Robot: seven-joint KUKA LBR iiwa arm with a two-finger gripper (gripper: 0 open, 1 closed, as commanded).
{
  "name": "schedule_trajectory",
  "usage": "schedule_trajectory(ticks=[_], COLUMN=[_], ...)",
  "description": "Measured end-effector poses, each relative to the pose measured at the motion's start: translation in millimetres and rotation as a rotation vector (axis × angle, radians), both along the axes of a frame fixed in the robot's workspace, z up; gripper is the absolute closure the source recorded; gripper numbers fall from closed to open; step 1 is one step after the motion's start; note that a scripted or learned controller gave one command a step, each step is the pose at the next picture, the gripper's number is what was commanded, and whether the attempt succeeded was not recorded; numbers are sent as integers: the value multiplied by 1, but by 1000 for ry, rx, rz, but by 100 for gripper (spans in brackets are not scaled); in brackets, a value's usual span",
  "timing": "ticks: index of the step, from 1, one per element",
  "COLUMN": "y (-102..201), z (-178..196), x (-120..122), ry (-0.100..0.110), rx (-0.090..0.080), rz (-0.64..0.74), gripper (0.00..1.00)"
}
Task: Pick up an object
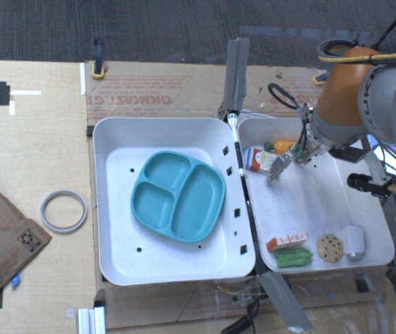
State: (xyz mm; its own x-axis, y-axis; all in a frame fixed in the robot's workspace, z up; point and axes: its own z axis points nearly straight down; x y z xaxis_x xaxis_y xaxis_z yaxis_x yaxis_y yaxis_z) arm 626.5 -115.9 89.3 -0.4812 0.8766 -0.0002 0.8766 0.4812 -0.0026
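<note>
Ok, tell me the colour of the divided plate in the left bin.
Teal blue; the divided plate shows plainly in the camera view.

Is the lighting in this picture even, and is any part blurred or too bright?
Camera view: lighting is soft and mostly even; the white bins look bright, near washed-out, with faint shadows; the teal plate is sharp; the end effector and small items beside it look slightly blurred.

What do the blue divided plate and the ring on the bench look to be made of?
Blue divided plate: likely molded plastic, smooth matte, with uniform color and rounded compartment ridges. Ring: possibly a roll of tape, pale and slightly glossy; too small to tell for sure.
</note>
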Motion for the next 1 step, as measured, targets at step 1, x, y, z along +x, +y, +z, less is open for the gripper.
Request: schedule_trajectory(ticks=[1], y=[-25], z=[-1], x=[24], ry=[27], rx=[5], rz=[-145], gripper=[0])
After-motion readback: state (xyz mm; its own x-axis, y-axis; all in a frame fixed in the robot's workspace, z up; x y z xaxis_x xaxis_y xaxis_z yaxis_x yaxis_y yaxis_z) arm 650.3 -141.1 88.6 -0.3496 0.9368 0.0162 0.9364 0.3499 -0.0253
